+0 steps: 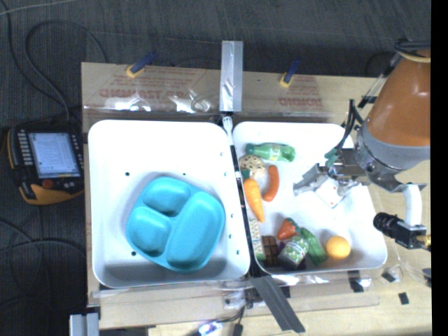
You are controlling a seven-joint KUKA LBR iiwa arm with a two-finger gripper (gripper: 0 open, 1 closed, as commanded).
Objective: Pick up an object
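The pincer (323, 180) is hovering over the right bin (364, 250), seemingly spread and carrying nothing; the orange (337, 247) near the bin's front edge is lying ungrasped, so picking remains.

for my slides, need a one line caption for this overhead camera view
Robot gripper hovering over the right bin of toy food, with a blue divided tray in the left bin.

A single camera hangs high above the desk (329, 93) and looks down at a slight slant, far enough off to take in both white bins whole. The tool (318, 182) sits right of centre over the right bin (357, 135); the left bin (112, 138) lies well to its left, with dark floor (42, 61) beyond the desk's far and left edges.
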